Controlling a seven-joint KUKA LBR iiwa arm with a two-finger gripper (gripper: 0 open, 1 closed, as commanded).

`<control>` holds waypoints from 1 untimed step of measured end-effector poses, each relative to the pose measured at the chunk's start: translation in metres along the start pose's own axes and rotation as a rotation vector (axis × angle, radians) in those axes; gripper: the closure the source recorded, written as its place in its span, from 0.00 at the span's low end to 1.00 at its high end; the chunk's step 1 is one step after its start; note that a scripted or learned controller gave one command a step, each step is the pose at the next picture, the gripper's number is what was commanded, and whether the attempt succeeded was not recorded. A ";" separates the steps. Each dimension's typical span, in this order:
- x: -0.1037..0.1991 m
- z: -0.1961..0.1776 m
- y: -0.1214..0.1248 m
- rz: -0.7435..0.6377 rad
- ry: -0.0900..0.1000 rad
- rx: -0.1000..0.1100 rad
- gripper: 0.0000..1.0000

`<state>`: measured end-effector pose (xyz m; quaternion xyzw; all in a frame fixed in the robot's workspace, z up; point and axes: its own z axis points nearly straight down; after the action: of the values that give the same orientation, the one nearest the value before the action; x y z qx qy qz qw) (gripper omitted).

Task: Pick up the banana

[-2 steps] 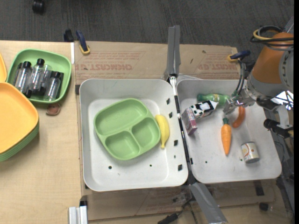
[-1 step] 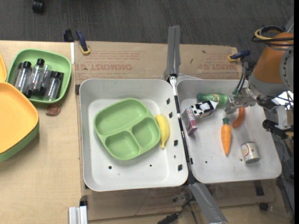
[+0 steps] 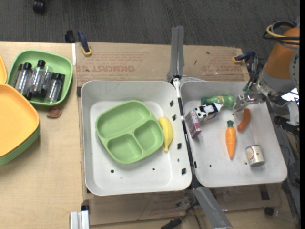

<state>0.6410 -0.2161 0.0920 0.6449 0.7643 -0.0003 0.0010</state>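
**Banana Pick: Approach Not Yet Begun**

Camera view. The table (image 3: 43, 185) carries two shallow white bins side by side. The banana (image 3: 166, 132) lies in the left bin (image 3: 133, 182), near that bin's right wall, touching or just beside the right edge of the green divided plate (image 3: 129, 138). It is yellow, short and gently curved, lying flat with its long axis running roughly top to bottom in the view; one tip points toward the lower edge of the plate.

The end effector (image 3: 247, 99) sits over the upper right part of the right bin (image 3: 238, 175), well apart from the banana. It is close to a red-orange sausage-shaped item (image 3: 244, 119) and a green bottle (image 3: 218, 100). Whether it is released or clenched cannot be told at this resolution; nothing is visibly grasped.

Recommended procedure, as a judgement from this layout:

1. Raise the end effector enough to pass over the divider between the bins.
2. Travel left until it is centred above the banana's middle.
3. Orient the closing direction across the banana's short width, not along its length.
4. Descend with care: the plate rim on one side and the bin wall on the other leave little room, so an offset approach risks striking the plate.
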 end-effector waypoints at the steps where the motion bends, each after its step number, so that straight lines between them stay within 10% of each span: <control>1: -0.008 -0.001 0.012 0.061 -0.001 -0.001 1.00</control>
<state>0.6540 -0.2217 0.0927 0.6680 0.7442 -0.0002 0.0019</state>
